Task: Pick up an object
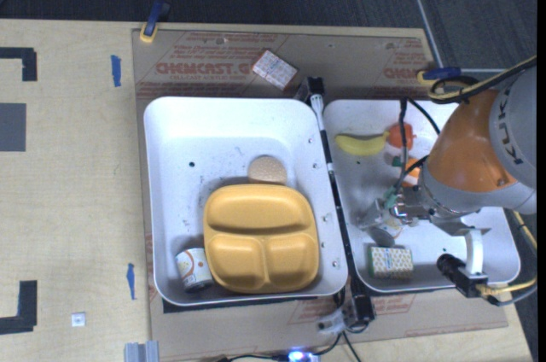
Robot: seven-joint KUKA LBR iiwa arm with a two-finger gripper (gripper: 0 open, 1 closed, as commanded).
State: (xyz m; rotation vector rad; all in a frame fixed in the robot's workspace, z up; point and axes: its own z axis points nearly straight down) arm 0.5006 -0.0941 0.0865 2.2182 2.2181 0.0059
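My gripper (386, 213) is low inside the right bin (503, 266), near its left-middle, under the orange wrist band. A small patterned box (391, 260) lies just in front of it, close to the near wall. A yellow banana (360, 144) lies at the back of this bin, with an orange and white item (399, 138) beside it. Nothing shows plainly held. The arm hides the bin floor to the gripper's right.
The left bin (162, 181) holds a large yellow divided tray (260, 236), a tan round piece (268, 170) behind it and a small printed cup (193, 266) at the front left. A patterned card (274, 68) lies on the cardboard behind the bins.
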